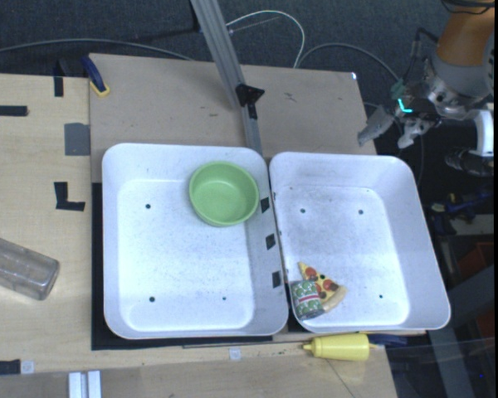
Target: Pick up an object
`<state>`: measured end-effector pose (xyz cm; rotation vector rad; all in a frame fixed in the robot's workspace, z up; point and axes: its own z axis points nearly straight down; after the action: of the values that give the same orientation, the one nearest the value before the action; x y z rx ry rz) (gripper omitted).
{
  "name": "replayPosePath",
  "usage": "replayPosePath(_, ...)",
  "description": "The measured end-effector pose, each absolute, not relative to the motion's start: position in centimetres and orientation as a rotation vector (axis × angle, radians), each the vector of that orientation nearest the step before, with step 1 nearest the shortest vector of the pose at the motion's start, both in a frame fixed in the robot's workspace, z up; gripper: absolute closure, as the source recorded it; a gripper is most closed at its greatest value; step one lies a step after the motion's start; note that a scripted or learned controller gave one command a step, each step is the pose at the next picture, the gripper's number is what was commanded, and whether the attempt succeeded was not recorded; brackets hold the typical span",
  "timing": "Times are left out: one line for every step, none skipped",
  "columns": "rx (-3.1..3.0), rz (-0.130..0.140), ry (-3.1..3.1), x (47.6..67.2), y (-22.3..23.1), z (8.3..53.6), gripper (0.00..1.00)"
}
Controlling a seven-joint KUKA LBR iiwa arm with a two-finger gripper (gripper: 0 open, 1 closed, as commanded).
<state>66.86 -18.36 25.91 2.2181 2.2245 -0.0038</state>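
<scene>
A green bowl sits upright in the left bin, near its back right corner. A toy pizza slice lies at the front left of the right bin, touching a small green patterned piece. My gripper hangs beyond the back right corner of the right bin, above the bench edge. Its fingers are spread, it is open, and nothing is between them. It is far from the bowl and from the pizza slice.
A yellow squeeze bottle lies on the bench in front of the right bin. A clear plastic cylinder rests at the far left. A grey slanted pole comes down to the back edge between the bins.
</scene>
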Motion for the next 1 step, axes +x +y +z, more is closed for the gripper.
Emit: replayPosePath(2.223, -0.007, 2.226, 66.08, -17.56, 20.67, 0.0)
